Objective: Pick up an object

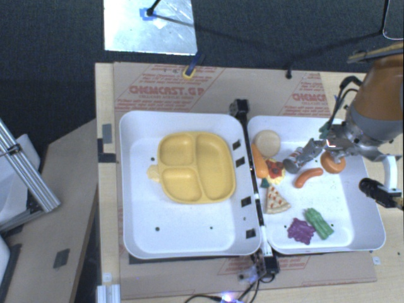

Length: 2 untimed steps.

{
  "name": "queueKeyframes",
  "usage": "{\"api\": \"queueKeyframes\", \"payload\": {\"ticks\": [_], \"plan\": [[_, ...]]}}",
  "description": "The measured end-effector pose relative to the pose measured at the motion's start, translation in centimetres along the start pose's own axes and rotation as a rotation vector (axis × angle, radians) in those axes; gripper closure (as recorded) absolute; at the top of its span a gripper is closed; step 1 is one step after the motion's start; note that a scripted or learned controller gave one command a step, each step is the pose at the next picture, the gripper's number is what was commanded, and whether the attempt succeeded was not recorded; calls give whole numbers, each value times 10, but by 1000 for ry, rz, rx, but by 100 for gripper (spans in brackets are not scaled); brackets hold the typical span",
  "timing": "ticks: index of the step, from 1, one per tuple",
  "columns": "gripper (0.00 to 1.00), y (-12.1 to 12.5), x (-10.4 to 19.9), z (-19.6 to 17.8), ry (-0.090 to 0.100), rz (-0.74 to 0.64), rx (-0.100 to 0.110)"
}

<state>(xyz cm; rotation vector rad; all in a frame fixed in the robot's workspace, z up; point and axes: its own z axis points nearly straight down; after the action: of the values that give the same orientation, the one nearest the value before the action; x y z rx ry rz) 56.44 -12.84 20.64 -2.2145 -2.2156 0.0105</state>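
Currently poised low in the right white bin (372, 232), two-finger gripper (294, 164) grip state unclear, empty as far as visible; nearest target: orange-red toy sausage (308, 177) just below-right of tips, long axis diagonal.

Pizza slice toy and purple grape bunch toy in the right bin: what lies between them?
Nothing. In the camera view, only bare white floor of the right bin separates the triangular pizza slice toy from the purple grape bunch toy.

My bins (136, 188) are white; divided plate (192, 168) yellow. Toy food: red-orange sausage (307, 177), purple grapes (301, 230), green veg (319, 223), orange carrot (259, 161).
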Motion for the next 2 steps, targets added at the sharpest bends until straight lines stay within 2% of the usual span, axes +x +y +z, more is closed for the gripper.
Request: {"api": "queueKeyframes", "payload": {"ticks": [1,2], "plan": [[0,3,0,-7,-2,-2,-12],[0,2,-6,54,-1,0,-7]]}}
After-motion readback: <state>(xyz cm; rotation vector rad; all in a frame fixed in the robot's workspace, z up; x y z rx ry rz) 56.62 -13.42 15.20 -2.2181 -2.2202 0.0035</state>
